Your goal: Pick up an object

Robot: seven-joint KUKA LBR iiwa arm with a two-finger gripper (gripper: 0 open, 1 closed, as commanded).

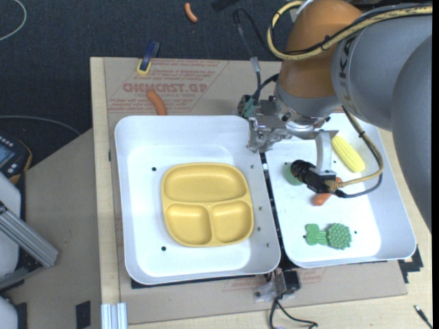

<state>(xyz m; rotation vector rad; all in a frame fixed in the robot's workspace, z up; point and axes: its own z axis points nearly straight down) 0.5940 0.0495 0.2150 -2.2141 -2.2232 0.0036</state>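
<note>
The right bin (pixel 387 242) holds a yellow corn cob (pixel 348 153) at its back, a green knobbly toy (pixel 328 236) near its front, and a small orange piece (pixel 320 199) in the middle. A dark green round thing (pixel 295 177) lies half under a black part with a cable. My gripper (pixel 289 149) hangs over the back left of this bin, under the orange band. Its two grey fingers stand wide apart, one at the bin divider (pixel 256 140) and one near the corn. It is open, with nothing between them.
In the left bin (pixel 134 184) lies a yellow plate with three compartments (pixel 206 203). On the cardboard behind the bins are an orange sausage shape (pixel 157 102) and a blue and yellow clip (pixel 146 58). The big grey arm covers the upper right.
</note>
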